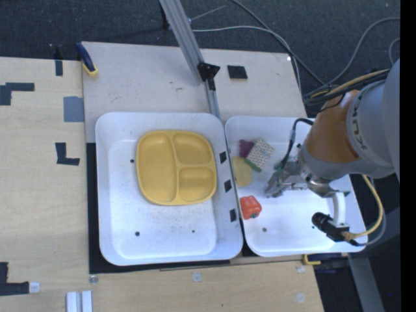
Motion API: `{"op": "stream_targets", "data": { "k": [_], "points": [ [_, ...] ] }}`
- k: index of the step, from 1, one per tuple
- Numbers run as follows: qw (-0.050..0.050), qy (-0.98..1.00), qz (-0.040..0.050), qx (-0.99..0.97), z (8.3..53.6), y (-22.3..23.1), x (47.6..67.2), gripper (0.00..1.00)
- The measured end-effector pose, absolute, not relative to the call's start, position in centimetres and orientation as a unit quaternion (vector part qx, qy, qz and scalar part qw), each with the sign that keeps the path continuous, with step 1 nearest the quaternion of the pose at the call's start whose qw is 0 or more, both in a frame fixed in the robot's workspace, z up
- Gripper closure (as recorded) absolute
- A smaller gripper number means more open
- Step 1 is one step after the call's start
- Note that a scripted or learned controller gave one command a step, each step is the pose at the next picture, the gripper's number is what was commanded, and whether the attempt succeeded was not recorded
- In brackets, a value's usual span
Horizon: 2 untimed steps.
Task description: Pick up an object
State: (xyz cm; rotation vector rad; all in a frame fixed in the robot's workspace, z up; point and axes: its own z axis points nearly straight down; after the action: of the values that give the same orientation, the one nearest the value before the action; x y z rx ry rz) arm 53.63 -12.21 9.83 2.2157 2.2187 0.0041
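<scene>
Nearest the front edge of the bench [39,194], the two white bins sit side by side. Low in the right bin [286,236] lies a small red block [250,206], close against the divider. Just beyond it is a pale yellow piece [242,172], then a speckled cube [260,153] and a purple scrap [246,147], the three huddled together near the bin's left wall. The left bin [117,220] holds a yellow divided tray [176,167] and nothing for the arm to bother with.

The end effector [278,183] hangs over the middle of the right bin, just right of the huddle and above the red block, touching none of them. From where I stand I cannot tell whether it is spread or pressed together; nothing shows between its tips.

My worry is the crowding. If it drops on the cube or the yellow piece, a tip may well land on a neighbour and shove the lot against the wall. The red block looks the safer pick, though it sits close to the divider, and a tip could catch the rim.
</scene>
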Motion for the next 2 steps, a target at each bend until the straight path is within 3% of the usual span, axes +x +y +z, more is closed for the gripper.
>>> {"op": "stream_targets", "data": {
  "k": [2],
  "points": [
    [0.001,0.708,0.0009,0.706,18.7,-11.7,54.0,1.00]
  ]
}}
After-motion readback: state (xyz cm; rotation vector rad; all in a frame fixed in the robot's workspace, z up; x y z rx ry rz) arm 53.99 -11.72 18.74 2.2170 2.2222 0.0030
